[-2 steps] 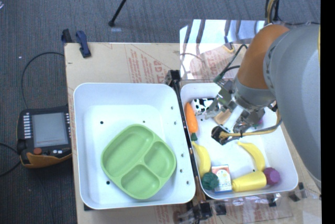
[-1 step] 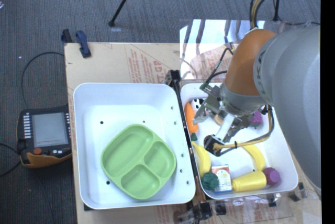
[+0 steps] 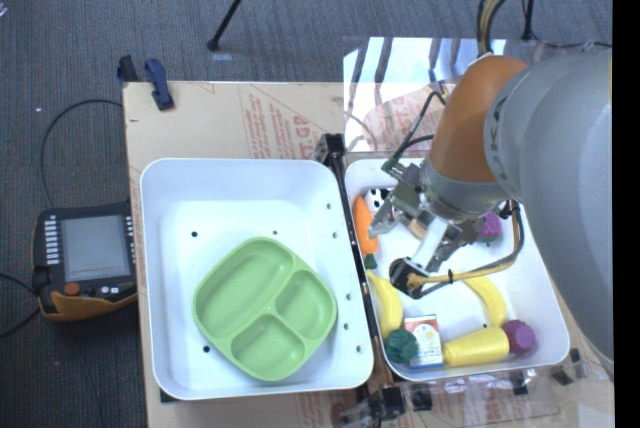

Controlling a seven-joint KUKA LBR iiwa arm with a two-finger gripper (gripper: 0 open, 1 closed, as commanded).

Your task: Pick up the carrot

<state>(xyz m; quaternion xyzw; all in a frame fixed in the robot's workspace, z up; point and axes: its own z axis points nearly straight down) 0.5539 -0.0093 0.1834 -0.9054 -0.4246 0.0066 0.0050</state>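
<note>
Carrot (image 3: 364, 225) at left wall of right bin (image 3: 548, 301), upright-ish, gripper (image 3: 385, 214) just beside it w/ arm over bin centre, fingers look narrow, poss. touching carrot but grip unclear, green tray (image 3: 265, 308) in left bin (image 3: 170, 196).

Table (image 3: 250, 116): brown board top with red print, bare strip along the far side and down the left edge. Two shallow white bins sit on it side by side, touching at the middle. Left bin (image 3: 170, 206) takes most of the left half, its near edge reaching the table's near side. Right bin (image 3: 545, 301) lies at the right, partly under the arm. Blue clamp (image 3: 158, 82) grips the far left corner of the table, a dark clamp (image 3: 126, 68) just beside it. Clear plastic sheet (image 3: 390, 81) lies on the far right part, behind the right bin.
</note>
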